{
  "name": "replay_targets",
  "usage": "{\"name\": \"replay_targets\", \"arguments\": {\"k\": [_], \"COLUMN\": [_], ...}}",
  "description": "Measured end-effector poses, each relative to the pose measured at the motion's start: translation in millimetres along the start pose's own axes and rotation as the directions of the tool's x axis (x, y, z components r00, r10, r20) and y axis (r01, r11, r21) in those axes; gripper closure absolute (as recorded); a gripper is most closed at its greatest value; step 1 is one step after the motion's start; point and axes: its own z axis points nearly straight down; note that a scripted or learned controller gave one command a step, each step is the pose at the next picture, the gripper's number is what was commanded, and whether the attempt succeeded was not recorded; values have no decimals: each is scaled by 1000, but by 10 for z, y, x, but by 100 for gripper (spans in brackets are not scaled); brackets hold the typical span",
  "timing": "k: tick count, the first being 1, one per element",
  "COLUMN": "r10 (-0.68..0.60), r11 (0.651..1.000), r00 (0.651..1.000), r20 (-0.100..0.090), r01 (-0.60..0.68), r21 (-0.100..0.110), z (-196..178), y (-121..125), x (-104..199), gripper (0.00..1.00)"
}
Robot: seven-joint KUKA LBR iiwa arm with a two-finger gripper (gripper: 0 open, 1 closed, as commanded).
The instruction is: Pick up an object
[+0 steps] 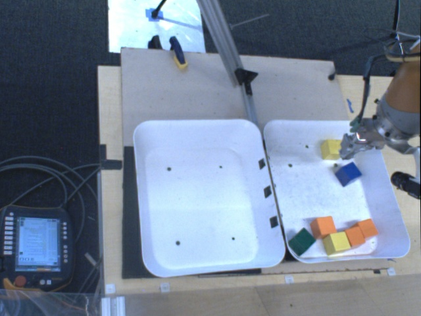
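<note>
My hand (350, 143), grip state not discernible, hangs just beside the yellow cube (330, 149), blue cube (348, 174) just below; the yellow one looks light, rigid, smooth, best pinched across opposite flat faces.

Two white bins, the left bin (197, 196) and the right bin (309, 176), are seen on a beige bench (197, 84) surrounded by dark carpet (46, 78). In the right bin, two yellow cubes (330, 149) (336, 243), a blue cube (348, 174), a dark green cube (302, 241) and three orange cubes (322, 226) (355, 235) (368, 228) are shown. The arm (402, 101) is coloured grey with an orange band.
</note>
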Motion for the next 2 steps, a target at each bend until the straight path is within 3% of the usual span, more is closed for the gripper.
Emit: {"name": "replay_targets", "arguments": {"k": [1,2], "r10": [-3,-7], "r11": [1000,1000], "r00": [1000,1000], "r20": [0,-3], "r01": [3,7], "r21": [0,3], "z": [-434,-559], "y": [21,71], "x": [-6,469], "gripper": [100,100]}}
